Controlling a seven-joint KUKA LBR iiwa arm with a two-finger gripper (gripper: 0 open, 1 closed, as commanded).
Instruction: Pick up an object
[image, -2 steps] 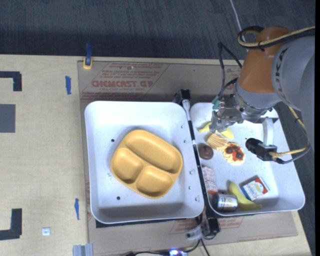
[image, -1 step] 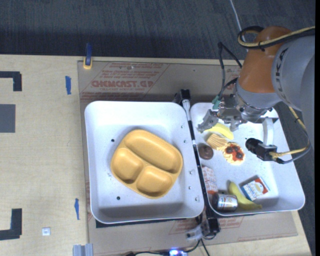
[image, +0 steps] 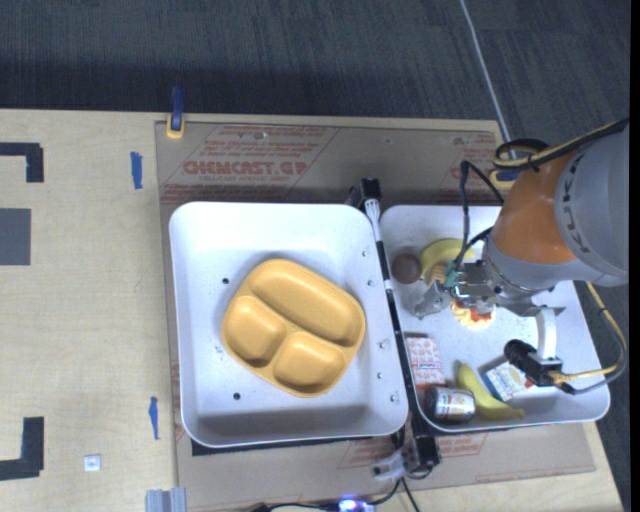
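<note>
At the bottom of the frame, in the lower right, the right bin (image: 596, 405) holds a can (image: 449, 403), a banana (image: 484, 391) and a small card packet (image: 424, 358). Further up, the claw (image: 452, 292) sits low over the bin's middle, near a brown ball (image: 405, 266) and a second yellow fruit (image: 438, 256); whether it is apart or together I cannot tell. Nothing appears lifted, so the pick seems undone. Left of centre, the left bin (image: 200, 240) carries a yellow divided tray (image: 292, 325) on the table (image: 80, 300).

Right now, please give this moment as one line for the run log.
arm: over right bin | gripper: low near brown ball, grasp unclear | left bin: yellow tray
</note>
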